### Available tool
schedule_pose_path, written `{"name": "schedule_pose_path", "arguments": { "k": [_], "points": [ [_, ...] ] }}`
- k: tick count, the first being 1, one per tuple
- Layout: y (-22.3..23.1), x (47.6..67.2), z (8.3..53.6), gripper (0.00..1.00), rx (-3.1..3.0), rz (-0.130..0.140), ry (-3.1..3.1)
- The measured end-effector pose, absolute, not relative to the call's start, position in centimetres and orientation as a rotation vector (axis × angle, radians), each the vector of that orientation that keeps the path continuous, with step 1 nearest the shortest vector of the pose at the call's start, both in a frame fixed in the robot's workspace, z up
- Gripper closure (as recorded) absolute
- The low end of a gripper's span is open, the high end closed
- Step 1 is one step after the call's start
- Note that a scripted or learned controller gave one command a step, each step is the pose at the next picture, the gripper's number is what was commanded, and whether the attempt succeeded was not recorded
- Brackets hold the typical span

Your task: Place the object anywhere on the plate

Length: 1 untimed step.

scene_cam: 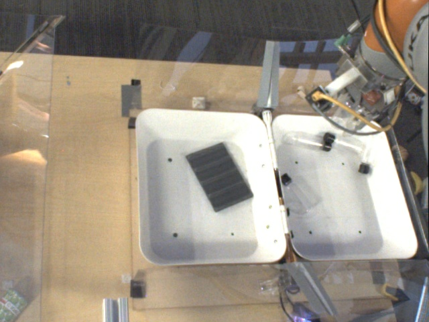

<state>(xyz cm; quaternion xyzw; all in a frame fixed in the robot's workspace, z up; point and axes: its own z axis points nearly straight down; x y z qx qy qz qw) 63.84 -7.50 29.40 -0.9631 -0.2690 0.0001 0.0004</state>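
Note:
The plate [219, 176] is a dark grey ribbed rectangle lying flat and askew in the middle of the left bin [151, 200]. In the right bin [395, 227] a faint, see-through object [305, 194] lies left of centre. Its outline is hard to make out. The arm's wrist and gripper [362, 106] hang over the far right edge of the right bin, wrapped in yellow and black cables. They are well apart from the plate and up and to the right of the see-through object.
Small black pieces [328, 140] [364, 168] [285, 178] sit in the right bin, with a clear strip [305, 138] near its far wall. A grey metal post [269, 79] stands behind the seam between the bins. A glass panel [27, 113] borders the bench at left.

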Motion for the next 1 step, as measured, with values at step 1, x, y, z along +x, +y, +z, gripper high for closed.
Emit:
{"name": "schedule_pose_path", "arguments": {
  "k": [1],
  "points": [
    [-8.25, 66.01, 29.52, 1.0, -3.03, -0.001, -0.828]
  ]
}}
